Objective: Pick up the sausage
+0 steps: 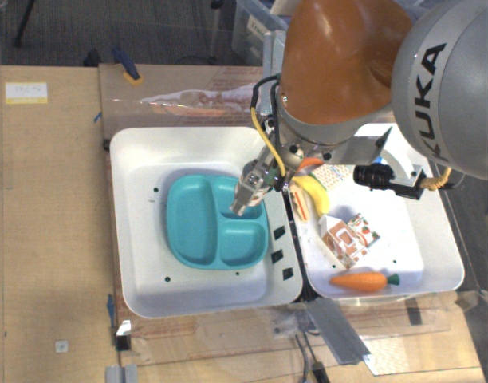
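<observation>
While the gripper (249,200) hangs over the teal plate (204,230) in your left bin (140,214), you cannot tell how it stands or whether it grips anything.

From my station the one word I can read is "KUKA", in black capitals running slantwise up the grey arm (451,70) at the upper right. A pale label (26,92) sits on the desk (45,214) at the far left, but its print is too faint for me to read. The small carton (349,238) in the right bin (435,254) carries red and white patterning, with no lettering I can make out.
</observation>
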Robot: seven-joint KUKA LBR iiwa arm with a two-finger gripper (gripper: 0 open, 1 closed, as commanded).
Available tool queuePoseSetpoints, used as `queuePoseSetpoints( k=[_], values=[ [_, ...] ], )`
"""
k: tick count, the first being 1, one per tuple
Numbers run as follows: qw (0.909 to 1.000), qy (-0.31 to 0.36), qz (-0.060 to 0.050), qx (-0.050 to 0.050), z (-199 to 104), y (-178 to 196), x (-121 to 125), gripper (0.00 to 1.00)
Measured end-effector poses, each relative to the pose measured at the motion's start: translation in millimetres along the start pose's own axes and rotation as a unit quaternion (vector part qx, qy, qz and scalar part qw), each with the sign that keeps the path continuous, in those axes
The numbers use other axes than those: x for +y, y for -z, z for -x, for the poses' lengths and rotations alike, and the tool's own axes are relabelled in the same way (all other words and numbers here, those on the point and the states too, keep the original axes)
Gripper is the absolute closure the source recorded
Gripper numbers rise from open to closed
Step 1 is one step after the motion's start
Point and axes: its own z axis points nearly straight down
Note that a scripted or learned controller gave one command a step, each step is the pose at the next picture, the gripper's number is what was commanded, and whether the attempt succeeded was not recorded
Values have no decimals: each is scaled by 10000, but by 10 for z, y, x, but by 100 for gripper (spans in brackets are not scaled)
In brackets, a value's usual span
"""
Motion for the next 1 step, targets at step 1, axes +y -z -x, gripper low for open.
queuePoseSetpoints(
  k=[1],
  values=[
    [10000,-12,25,-17,17,114,3,100]
  ],
)
